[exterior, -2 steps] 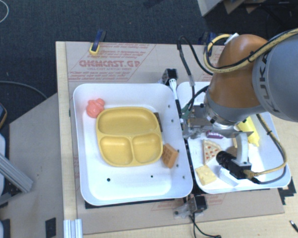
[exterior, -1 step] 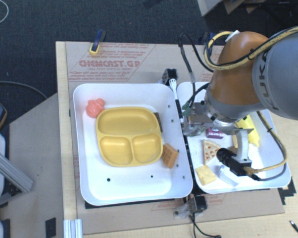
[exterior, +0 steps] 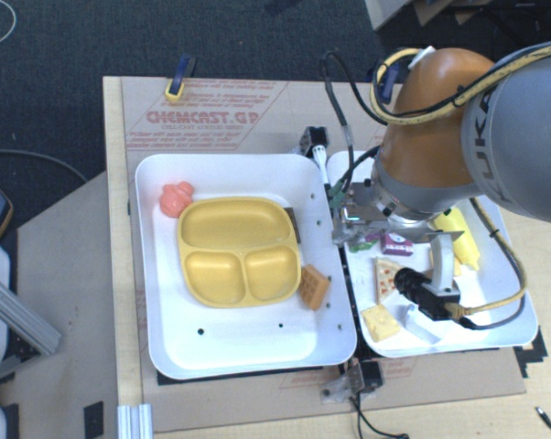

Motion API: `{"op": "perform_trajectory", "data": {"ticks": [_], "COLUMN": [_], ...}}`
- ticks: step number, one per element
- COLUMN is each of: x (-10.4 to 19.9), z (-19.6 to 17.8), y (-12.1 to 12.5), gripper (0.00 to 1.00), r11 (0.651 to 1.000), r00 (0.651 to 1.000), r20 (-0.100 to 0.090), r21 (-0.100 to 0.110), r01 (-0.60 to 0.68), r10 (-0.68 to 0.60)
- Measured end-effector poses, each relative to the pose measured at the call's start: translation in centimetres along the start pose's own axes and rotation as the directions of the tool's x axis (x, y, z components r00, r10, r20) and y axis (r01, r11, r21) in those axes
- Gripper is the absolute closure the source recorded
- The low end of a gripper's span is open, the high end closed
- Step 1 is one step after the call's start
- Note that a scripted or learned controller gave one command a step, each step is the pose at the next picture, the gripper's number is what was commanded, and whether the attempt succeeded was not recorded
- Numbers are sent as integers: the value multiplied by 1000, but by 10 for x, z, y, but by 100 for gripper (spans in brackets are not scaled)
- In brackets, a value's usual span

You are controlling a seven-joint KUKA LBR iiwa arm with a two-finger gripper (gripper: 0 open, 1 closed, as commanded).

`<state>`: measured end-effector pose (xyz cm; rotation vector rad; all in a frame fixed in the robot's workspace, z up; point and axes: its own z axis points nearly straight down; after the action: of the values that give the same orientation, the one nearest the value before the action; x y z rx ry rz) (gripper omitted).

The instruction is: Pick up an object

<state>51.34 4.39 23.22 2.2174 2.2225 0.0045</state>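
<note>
The grey arm [exterior: 523, 126], with its orange band, comes in from the right and covers most of the upper half of the right bin [exterior: 495, 332]. It leaves only that bin's front and right strips in sight. Under both bins lies a brown printed board [exterior: 211, 112], whose far edge carries a small blue and yellow clamp [exterior: 179, 79]. The left bin [exterior: 152, 273] is uncovered, with bare white floor along its near edge and down its left side. A yellow divided plate [exterior: 239, 250] takes up the middle of that bin and stands clear of all four walls. The gripper [exterior: 372, 231] hangs low at the right bin's left wall, close to the rim shared by the two bins. It is masked by the wrist, so whether it is open or closed, or has hold of anything, cannot be told. A yellow elongated piece [exterior: 463, 236] lies toward the right bin's right wall. A pale cracker with red spots [exterior: 385, 277] sits near the bin's middle, and a pale yellow wedge [exterior: 380, 322] is just in front of it. In the left bin, a brown ridged chunk [exterior: 313, 287] touches the plate's right corner, near the right wall. A pink lump [exterior: 176, 198] sits in the far left corner. A small purple item [exterior: 396, 242] lies just beside the gripper.
</note>
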Motion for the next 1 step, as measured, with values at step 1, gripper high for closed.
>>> {"op": "perform_trajectory", "data": {"ticks": [1], "x": [-2], "z": [9], "y": [-11], "gripper": [100], "r11": [1000], "r00": [1000], "r20": [0], "r21": [8], "r01": [-3], "r10": [3]}}
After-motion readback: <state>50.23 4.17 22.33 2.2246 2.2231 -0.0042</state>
